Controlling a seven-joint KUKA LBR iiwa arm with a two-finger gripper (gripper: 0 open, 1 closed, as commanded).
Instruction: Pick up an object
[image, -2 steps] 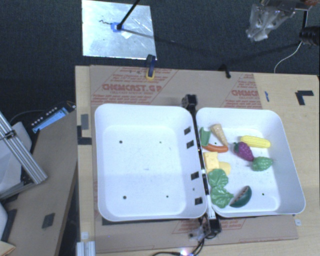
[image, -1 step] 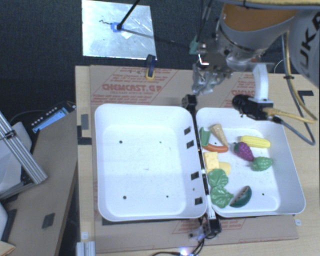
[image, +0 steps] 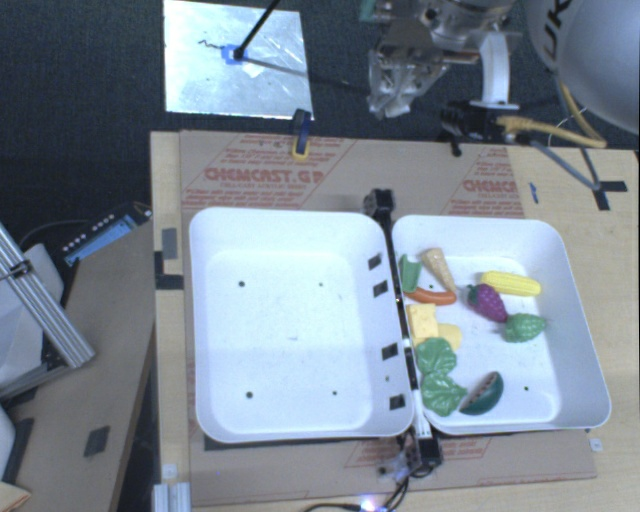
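Nearest the lens, a watermelon slice (image: 482, 393) and green leaves (image: 435, 375) lie in the right bin (image: 575, 300), well below the hand (image: 400, 85). Beyond them sit purple grapes (image: 487, 300), corn (image: 510, 284) and a carrot (image: 430, 295). Nothing looks lifted yet; the whole pick remains. Farthest off, the hand hangs above the surface (image: 270, 165), its spread impossible to judge, path seemingly unobstructed.
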